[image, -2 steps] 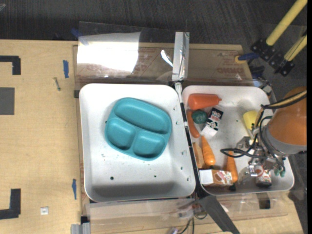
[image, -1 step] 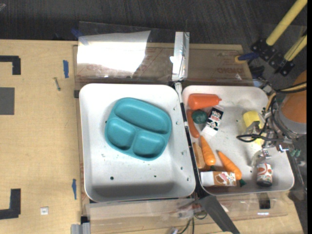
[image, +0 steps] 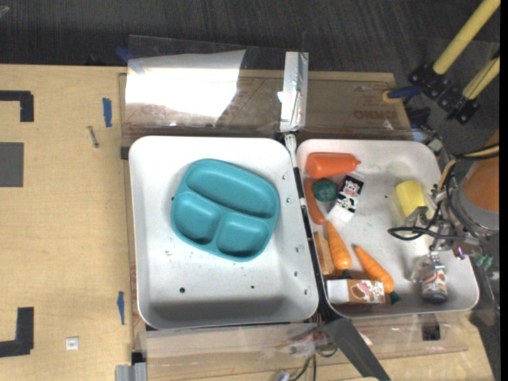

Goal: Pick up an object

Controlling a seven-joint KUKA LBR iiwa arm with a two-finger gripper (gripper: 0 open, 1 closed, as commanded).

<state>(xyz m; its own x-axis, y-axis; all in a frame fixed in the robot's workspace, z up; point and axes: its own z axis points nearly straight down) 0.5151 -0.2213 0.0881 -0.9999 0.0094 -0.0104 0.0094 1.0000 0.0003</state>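
Left bin: divided tray. Right bin: carrots, carton, block, can.

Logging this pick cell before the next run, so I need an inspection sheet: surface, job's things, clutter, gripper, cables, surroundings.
Surface: two white bins side by side, left bin and right bin, on a tan bench.
Job's things: the right bin holds an orange bottle, teal ball, black-and-white carton, yellow block, two carrots, a small juice box and a small can.
Clutter: teal divided tray in the left bin.
Gripper: at the right bin's right edge; state cannot be told.
Cables: dark wires looped by the wrist.
Surroundings: clear plastic sheet behind the bins; yellow poles.
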